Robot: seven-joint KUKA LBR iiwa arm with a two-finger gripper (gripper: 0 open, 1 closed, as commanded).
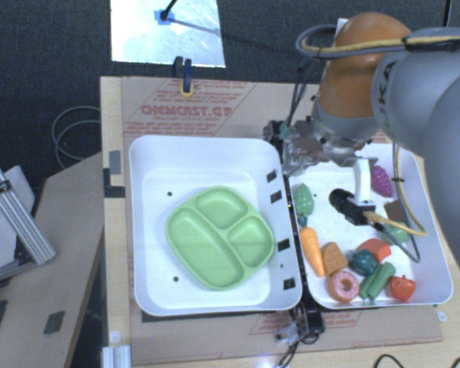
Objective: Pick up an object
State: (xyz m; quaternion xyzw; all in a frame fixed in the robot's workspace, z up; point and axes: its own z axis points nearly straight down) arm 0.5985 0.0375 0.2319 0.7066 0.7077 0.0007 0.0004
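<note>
Whether the gripper (316, 158) grips anything I cannot tell. Cardboard-topped bench (185, 110), dark carpet. Left white bin (149, 156) holds a green divided plate (218, 238); right white bin (437, 278), perhaps toy food: orange plastic carrot (313, 251).

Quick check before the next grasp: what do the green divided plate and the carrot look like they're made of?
Green divided plate: likely smooth moulded plastic, uniform pale green with a soft sheen. Carrot: probably toy plastic, evenly orange and slightly glossy; too small to be sure.

One fixed overhead cam, slanted down on both white bins (215, 148), arm (414, 75) from right.
</note>
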